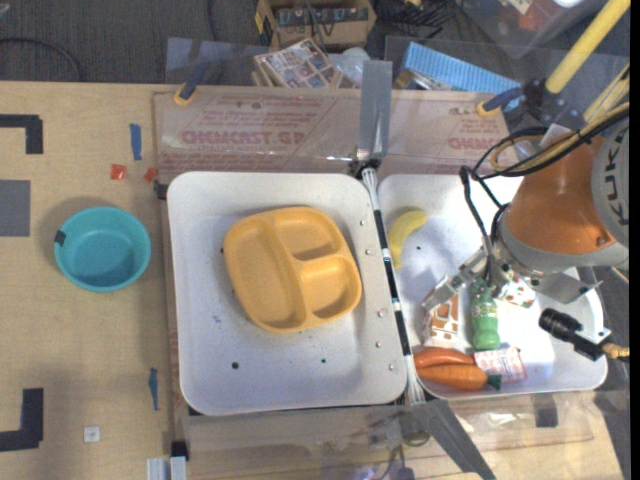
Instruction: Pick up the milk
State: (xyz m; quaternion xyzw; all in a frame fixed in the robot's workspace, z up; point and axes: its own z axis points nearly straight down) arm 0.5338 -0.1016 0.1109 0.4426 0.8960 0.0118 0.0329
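Note:
The milk, a small white and orange carton (446, 318), lies in the right bin (585, 368) near its left wall. My gripper (478, 283) hangs low over the middle of that bin, under the orange wrist band, just to the right of and above the carton. A green bottle (486, 323) lies directly below the gripper, beside the carton. The wrist hides part of the gripper.
An orange carrot (450, 369) and a white and pink packet (506, 364) lie along the right bin's front edge. A yellow banana (405, 230) is at its back left. The left bin (200, 348) bears a yellow divided plate (292, 266). A teal bowl (102, 248) sits on the bench.

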